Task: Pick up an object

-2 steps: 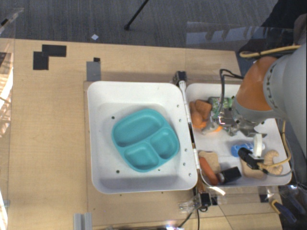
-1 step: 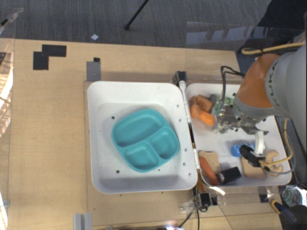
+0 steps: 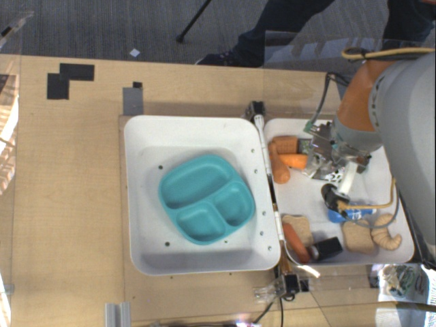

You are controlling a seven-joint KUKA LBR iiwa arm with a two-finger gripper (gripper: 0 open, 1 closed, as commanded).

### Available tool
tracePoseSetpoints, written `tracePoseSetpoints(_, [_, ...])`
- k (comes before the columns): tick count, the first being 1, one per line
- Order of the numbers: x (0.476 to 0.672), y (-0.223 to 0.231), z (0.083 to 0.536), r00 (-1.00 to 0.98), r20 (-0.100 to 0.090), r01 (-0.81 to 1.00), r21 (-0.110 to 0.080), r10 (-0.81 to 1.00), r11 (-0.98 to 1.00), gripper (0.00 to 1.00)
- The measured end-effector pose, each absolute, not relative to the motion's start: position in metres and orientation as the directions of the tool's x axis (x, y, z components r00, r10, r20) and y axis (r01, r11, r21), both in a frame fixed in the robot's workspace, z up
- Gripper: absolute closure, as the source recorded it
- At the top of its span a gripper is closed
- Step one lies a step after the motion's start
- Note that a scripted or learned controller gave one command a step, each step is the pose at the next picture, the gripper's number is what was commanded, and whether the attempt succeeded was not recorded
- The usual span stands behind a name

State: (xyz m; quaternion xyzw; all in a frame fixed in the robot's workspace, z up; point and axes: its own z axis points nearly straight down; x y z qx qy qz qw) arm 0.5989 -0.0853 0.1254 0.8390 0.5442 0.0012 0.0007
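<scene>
My gripper [image 3: 319, 161] is low over the back left of the right bin [image 3: 381, 182], reaching in from the right. An orange carrot [image 3: 293, 161] lies right against its left side; whether it sits between the fingers is hidden. A second orange piece [image 3: 284, 144] lies just behind the carrot, and a longer orange one [image 3: 278, 169] runs along the bin's left wall.
The left bin [image 3: 139, 182] holds a teal divided plate [image 3: 206, 198]. At the front of the right bin lie a red sausage [image 3: 297, 241], a black block [image 3: 328, 248], a tan block [image 3: 358, 238], a croissant [image 3: 389, 238] and a blue item [image 3: 346, 215].
</scene>
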Motion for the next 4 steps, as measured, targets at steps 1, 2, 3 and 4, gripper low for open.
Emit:
tracePoseSetpoints(1, [0.546, -0.1, 0.189, 0.673, 0.002, 0.74, 0.002, 0.74, -0.673, 1.0])
tracePoseSetpoints(2, [0.577, -0.064, 0.184, 0.898, -0.001, 0.44, -0.004, 0.44, -0.898, 1.0])
tracePoseSetpoints(3, [0.577, -0.066, 0.184, 0.897, -0.002, 0.441, -0.002, 0.441, -0.897, 0.0])
tracePoseSetpoints(4, [0.614, -0.083, 0.087, 0.939, 0.002, 0.344, -0.001, 0.344, -0.939, 0.0])
